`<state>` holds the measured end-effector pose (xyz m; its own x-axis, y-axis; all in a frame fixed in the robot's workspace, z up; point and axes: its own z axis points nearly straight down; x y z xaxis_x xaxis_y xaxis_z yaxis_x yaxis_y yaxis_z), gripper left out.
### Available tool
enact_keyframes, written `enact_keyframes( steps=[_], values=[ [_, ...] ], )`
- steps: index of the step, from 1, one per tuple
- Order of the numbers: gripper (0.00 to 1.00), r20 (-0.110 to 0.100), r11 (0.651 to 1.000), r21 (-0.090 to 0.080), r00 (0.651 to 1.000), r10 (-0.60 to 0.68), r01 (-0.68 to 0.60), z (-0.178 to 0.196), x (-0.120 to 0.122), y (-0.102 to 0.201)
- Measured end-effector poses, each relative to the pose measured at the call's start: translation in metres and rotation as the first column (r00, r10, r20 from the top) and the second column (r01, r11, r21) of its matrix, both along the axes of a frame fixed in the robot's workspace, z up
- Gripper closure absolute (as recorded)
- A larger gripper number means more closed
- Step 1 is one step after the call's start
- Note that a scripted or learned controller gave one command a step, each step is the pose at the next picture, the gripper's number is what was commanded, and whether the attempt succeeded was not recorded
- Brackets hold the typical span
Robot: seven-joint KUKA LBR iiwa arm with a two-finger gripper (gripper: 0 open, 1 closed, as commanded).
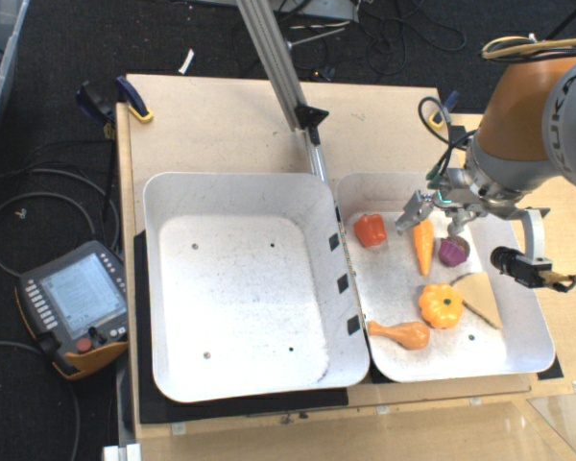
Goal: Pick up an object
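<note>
My gripper [432, 221] hangs over the back of the right bin [528, 349], its two fingers spread apart and open. An orange carrot [422, 246] lies lengthwise just below it, its top end under the gap between the fingers, nearer the left one. A purple vegetable [453, 251] sits beside the carrot, under the right finger. Also in this bin are a red pepper [370, 230] to the left, a small orange pumpkin [441, 305] in the middle and an orange gourd [400, 333] at the front left.
A tan wedge [478, 298] lies right of the pumpkin. The left bin [163, 257] adjoins the right one along a raised shared rim. A metal pole [274, 51] slants in from the back. A teach pendant [75, 301] lies on the floor at left.
</note>
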<state>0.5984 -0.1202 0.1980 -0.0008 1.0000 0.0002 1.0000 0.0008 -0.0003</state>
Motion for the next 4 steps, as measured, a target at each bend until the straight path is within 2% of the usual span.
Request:
enact_keyframes(
  steps=[1,2,3,4],
  values=[
    [0.0,-0.005,1.0,0.0,1.0,-0.002,0.002,-0.057,0.007,-0.005],
    [0.0,-0.001,1.0,-0.001,1.0,-0.001,0.001,-0.105,0.007,-0.004],
    [1.0,0.002,1.0,-0.001,1.0,-0.002,0.002,-0.092,0.008,-0.004],
    [1.0,0.007,1.0,-0.002,1.0,0.002,-0.002,-0.041,0.02,-0.005]
  ],
)
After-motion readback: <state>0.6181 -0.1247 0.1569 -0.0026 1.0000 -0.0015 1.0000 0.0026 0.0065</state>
